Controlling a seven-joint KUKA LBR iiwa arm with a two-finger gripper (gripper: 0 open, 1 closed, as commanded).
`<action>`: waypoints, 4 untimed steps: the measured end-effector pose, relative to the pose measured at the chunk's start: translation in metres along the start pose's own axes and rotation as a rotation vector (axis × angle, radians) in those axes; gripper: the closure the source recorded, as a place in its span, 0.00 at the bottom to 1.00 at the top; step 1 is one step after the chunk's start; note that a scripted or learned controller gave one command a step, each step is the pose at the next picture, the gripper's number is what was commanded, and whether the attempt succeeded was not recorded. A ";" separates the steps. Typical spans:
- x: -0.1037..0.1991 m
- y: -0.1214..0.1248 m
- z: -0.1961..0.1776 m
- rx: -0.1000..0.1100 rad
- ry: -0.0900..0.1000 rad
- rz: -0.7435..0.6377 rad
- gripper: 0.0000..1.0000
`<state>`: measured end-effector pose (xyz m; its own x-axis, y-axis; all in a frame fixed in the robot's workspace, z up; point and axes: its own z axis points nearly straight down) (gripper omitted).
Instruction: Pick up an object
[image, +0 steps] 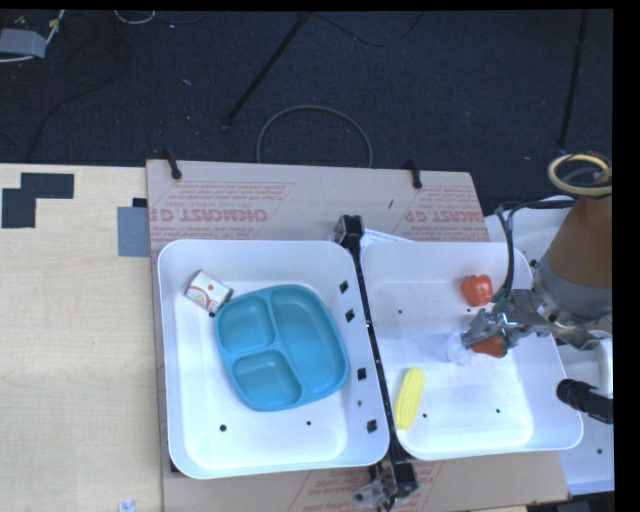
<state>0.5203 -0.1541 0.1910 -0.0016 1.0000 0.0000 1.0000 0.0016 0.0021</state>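
So my claw (487, 335) sat low in the right bin (520, 432), right on top of a small red thing (490, 346) — I couldn't tell if it was gripped. Another red piece (477, 289) lay just beyond it, and the corn (408, 397) was nearer me, to the claw's left, long axis running front to back.

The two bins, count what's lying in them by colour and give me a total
Blue: 1, the divided plate in the left bin
White with orange print: 1, the small carton beside the plate
Yellow: 1, the corn cob in the right bin
Orange-red: 2, one piece further back, one at the gripper
Total: 5
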 end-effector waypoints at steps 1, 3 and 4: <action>-0.001 0.001 -0.041 0.000 -0.001 0.001 1.00; 0.114 0.027 -0.031 0.006 0.003 -0.003 1.00; 0.157 0.048 -0.024 0.005 0.002 -0.002 1.00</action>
<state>0.5676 0.0031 0.2147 -0.0036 1.0000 0.0017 1.0000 0.0036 -0.0032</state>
